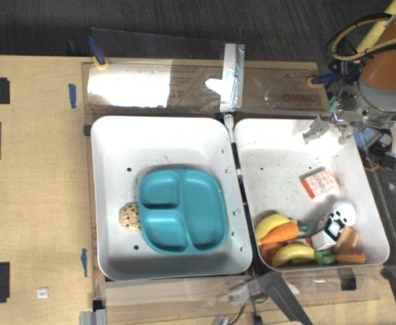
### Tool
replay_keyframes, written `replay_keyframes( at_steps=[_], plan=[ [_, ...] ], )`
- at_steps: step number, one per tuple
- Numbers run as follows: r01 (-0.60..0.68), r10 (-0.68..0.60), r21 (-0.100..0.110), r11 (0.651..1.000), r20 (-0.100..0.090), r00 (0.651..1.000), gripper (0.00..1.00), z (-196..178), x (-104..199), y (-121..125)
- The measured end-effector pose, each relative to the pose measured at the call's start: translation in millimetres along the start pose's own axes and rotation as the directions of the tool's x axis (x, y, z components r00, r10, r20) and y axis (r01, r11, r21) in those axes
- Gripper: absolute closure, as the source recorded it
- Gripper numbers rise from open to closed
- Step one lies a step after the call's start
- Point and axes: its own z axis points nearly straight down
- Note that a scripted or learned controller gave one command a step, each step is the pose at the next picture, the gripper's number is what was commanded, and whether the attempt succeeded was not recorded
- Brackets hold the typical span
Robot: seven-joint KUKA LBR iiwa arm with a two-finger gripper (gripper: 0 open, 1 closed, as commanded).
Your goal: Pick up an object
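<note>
The right bin (pixel 272 156) holds a small orange-and-white packet (pixel 319 183) lying alone near its middle right. A pile fills its near corner: two yellow bananas (pixel 273 223), an orange carrot (pixel 281 233), a white-and-black toy (pixel 338 218) and a brown piece (pixel 348 239). My gripper (pixel 328 128) hangs over the bin's far right corner, well above and behind the packet. Its fingers look open, and nothing is between them.
The left bin (pixel 116 147) carries a teal divided plate (pixel 147 239) with a speckled cookie (pixel 129 216) against its left side. A metal divider (pixel 232 80) stands behind the bins. Cables and the arm's orange band (pixel 387 70) crowd the upper right.
</note>
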Motion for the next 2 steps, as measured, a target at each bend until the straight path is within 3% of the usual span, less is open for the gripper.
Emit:
replay_keyframes(
  at_steps=[1, 2],
  plan=[
    [0.011, -0.011, 0.002, 1.0, -0.008, 1.0, 0.0, 33, -10, -42],
    [0.0, 0.0, -0.002, 1.0, 0.0, 1.0, 0.0, 58, 12, -102]
  ],
)
